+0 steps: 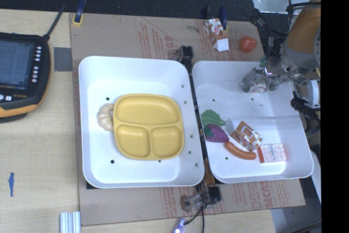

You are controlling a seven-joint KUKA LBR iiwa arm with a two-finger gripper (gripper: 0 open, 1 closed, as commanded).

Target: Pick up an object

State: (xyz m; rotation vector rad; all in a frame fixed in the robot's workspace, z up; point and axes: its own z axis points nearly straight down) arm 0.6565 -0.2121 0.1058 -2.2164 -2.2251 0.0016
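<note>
A: Right now the grey metal claw [260, 83] sits low at the far side of the right shallow white plastic bin [292, 172]; I cannot tell its state.

B: Risky. The soft-looking toys, a glossy orange sausage [240, 150], purple eggplant [216, 133] and small printed carton [246, 136], lie crowded nearer, well apart from it; closing there could catch nothing.

Brown cardboard sheet [136, 41] spread on the wooden table [32, 161], under both bins. At far left, a teach pendant [19, 73] with dark screen and orange edge, cable running up from it. On the cardboard behind the bins, a small carton [216, 33] tilted, near it a red ball [248, 43]. Blue mark [11, 183] on the table at lower left. Metal profile piece [70, 221] near bottom edge.
</note>
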